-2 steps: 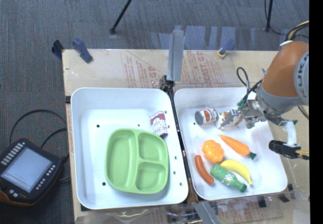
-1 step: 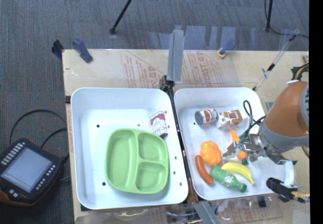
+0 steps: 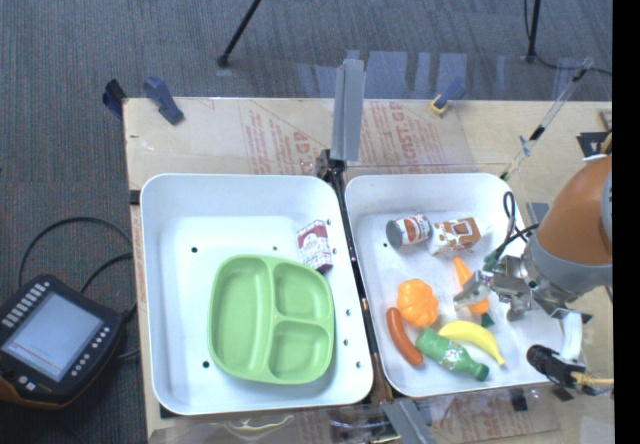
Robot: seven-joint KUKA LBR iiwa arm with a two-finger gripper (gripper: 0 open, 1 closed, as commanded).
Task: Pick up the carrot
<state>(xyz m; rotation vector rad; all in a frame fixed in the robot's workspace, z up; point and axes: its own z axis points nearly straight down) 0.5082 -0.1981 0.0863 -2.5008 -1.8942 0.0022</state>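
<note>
The carrot (image 3: 462, 274) is a slim orange piece lying in the right bin (image 3: 420, 188), just below a small brown-and-white carton (image 3: 455, 234). My gripper (image 3: 478, 292) reaches in from the right and hangs right over the carrot's lower end, hiding that end. The view does not show whether the carrot is in its grasp. The grey arm with its orange band (image 3: 585, 217) rises at the right edge.
In the right bin the carrot is crowded by a can (image 3: 408, 230), an orange pepper (image 3: 418, 302), a red sausage (image 3: 404, 336), a green bottle (image 3: 452, 353) and a banana (image 3: 474, 337). The left bin (image 3: 170, 232) holds a green divided plate (image 3: 270, 320) and a small red-and-white box (image 3: 315, 247).
</note>
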